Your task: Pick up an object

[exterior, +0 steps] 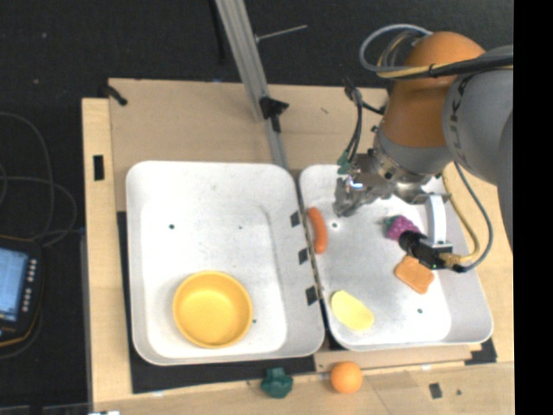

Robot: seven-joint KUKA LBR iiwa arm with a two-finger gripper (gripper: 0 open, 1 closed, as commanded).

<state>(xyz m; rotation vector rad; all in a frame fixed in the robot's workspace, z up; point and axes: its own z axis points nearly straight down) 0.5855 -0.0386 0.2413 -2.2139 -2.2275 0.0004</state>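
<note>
**Objects lie loose in the right bin under the arm**

Objects in the right bin (467,314): an orange sausage-shaped piece (318,230) at its left wall, a yellow piece (352,310) near the front, a purple item (400,226) and an orange block (414,275) to the right. The hand (347,195) hangs over the bin's back-left part, near the sausage-shaped piece; I cannot tell how far it is open. A yellow bowl (212,309) sits in the left bin (155,197). An orange ball (346,377) and a green item (276,383) rest on the bench (173,119) in front.
</note>
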